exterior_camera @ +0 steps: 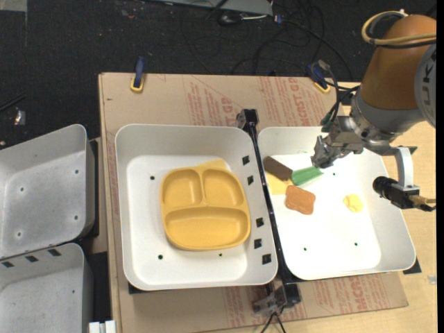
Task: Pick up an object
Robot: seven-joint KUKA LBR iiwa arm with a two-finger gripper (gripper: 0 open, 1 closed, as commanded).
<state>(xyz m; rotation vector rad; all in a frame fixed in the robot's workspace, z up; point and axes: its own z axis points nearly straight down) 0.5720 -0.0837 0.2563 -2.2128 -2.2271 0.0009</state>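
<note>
Far to the claw's left, the left bin (pixel 132 186) on the worktop (pixel 180 92) holds a yellow divided tray (pixel 205 209), lying flat with its three compartments facing up. Closer in, across the black divider between the bins, a brown block (pixel 277 167) lies just left of the claw in the right bin (pixel 361 255), over a pale yellow piece (pixel 277 186). A green object (pixel 306 175) sits directly below the claw, its upper end at the fingertips; whether it is gripped cannot be told. An orange spongy piece (pixel 300 200) rests below and slightly left of the claw. The claw (pixel 325 159) points down into the right bin; how far it is open cannot be told. A small yellow object (pixel 353 202) lies below and to its right.
</note>
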